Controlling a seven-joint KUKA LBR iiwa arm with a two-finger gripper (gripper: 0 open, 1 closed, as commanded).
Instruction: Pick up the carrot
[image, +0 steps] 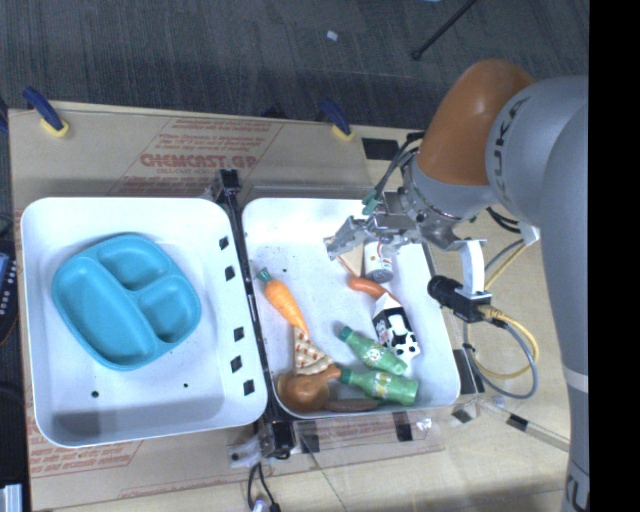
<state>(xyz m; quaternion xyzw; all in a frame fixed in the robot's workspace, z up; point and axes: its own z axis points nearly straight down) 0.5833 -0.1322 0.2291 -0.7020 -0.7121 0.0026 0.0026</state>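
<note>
the carrot (282, 299) lies in the right bin (300, 225), near its left wall, tilted, green end to upper left. the gripper (362, 238) hangs over the bin's upper middle, apart from the carrot; fingers state i cannot tell, nothing seen between them. nearby: 2 green bottles (377, 368), a pizza slice (308, 351), a cow-pattern carton (396, 330). left bin (60, 420) has a blue divided plate (125, 298).

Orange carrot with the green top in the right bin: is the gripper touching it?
Apart. The camera view shows bare white bin floor between the orange carrot and the gripper, which hovers further up the right bin.
</note>
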